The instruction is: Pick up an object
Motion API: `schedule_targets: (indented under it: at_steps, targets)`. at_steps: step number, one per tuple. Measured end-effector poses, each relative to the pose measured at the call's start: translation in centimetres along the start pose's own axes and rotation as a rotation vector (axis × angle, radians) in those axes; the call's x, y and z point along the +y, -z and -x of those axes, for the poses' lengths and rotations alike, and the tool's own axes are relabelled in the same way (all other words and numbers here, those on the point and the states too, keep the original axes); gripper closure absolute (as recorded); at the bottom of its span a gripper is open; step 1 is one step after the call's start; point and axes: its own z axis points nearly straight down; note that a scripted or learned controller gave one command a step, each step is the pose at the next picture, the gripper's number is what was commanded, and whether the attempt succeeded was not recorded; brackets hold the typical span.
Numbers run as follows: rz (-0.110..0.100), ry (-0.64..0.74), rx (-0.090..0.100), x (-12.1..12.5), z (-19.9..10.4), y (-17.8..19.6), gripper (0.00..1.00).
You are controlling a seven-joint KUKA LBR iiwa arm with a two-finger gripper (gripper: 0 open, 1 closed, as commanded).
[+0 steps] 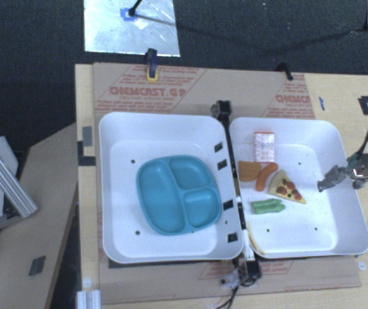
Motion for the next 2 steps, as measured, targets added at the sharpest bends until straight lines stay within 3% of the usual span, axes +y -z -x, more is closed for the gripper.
schedule_targets:
  at_steps: [2]
  targets:
    - [-0.004,-0.001,0.002,-0.1,-1.3,-11.9,0.0]
